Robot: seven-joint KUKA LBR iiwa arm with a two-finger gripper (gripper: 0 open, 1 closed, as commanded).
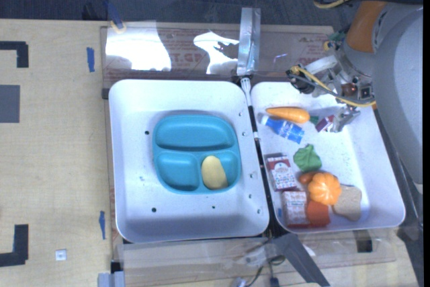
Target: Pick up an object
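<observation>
My gripper (342,119) hangs low over the far right part of the right bin (376,165), just right of an orange carrot (287,114) and a small dark red item (324,123). A blue packet (283,129) lies below the carrot. Further toward the front are a green leafy piece (308,158), a red-and-white box (279,171), an orange fruit (324,188), a tan bread-like piece (348,201) and a second small box (294,205). I see nothing held by the gripper.
The left bin (127,165) holds a blue divided plate (195,134) with a yellow oval item (213,172) in its lower right compartment. A metal divider post (248,40) stands behind the bins. The grey arm (403,44) covers the right bin's far right corner.
</observation>
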